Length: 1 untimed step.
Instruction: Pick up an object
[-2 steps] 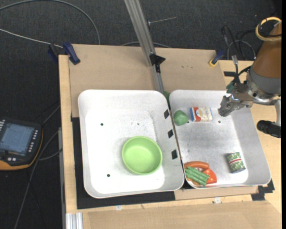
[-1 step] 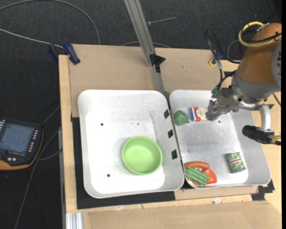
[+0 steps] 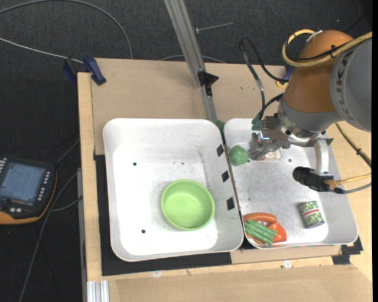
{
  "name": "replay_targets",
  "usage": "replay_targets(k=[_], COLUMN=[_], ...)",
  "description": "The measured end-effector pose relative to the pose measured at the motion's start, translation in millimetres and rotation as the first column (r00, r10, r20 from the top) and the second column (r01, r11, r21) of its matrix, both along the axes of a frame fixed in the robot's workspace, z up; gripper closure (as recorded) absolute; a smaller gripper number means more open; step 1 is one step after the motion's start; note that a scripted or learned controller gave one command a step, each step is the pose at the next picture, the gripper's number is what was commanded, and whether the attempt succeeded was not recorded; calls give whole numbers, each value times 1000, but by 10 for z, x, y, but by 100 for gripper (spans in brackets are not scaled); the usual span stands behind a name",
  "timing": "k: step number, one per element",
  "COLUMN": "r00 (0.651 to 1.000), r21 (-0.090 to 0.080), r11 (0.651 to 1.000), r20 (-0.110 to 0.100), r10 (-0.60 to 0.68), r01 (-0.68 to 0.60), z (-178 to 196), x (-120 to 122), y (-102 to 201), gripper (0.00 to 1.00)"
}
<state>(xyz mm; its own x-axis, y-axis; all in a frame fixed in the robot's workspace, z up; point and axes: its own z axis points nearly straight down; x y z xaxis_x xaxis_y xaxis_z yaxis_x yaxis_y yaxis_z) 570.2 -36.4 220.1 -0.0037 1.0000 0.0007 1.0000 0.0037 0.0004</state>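
Gripper (image 3: pixel 260 147) low in right bin (image 3: pixel 331 236), beside green ball (image 3: pixel 238 155); jaws' state unreadable. Nothing lifted yet; grasp pending.

A robotics lab: a plywood tabletop (image 3: pixel 177 79) on dark carpet carries two white bins (image 3: pixel 118 147), with loose cables (image 3: pixel 88 12), a teach pendant (image 3: pixel 23 186) and an industrial robot arm (image 3: pixel 331 65).
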Motion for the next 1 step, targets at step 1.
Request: replay_targets(k=[1], r00=[1000], r21=[0], r11=[1000], r20=[0], r10=[1], r01=[-1], z=[-44], x=[-19], y=[509], gripper=[100])
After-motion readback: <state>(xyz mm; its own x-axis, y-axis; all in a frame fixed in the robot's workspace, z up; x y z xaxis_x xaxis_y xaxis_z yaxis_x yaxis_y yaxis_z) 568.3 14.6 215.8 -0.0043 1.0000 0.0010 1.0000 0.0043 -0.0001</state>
